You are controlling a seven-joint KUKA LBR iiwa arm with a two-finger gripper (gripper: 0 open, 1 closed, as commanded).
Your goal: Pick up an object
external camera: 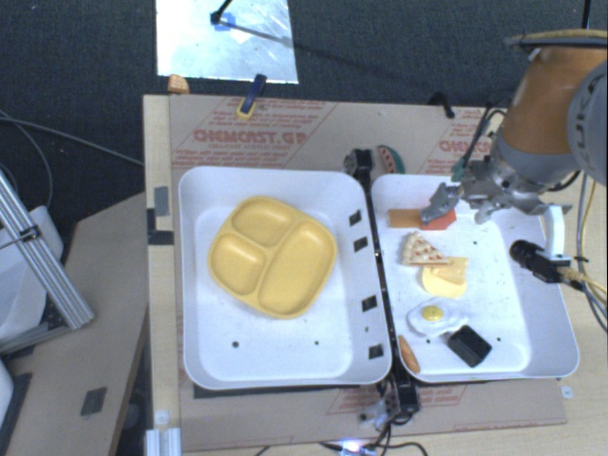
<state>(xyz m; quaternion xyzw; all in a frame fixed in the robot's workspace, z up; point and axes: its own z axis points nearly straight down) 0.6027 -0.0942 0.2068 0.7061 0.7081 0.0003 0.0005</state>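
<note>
Gripper [442, 207] poised over orange slab [407, 218] at the right bin's [541, 350] eleven o'clock; finger state cannot be told. Descend squarely, clearing the waffle wedge [421, 250] at five o'clock.

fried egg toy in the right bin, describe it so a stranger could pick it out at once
Start at the right white bin and look along its near-left part, beside the divider. The fried egg lies just below the yellow cheese wedge and left of the black block; it alone is white with a round yellow yolk.
</note>
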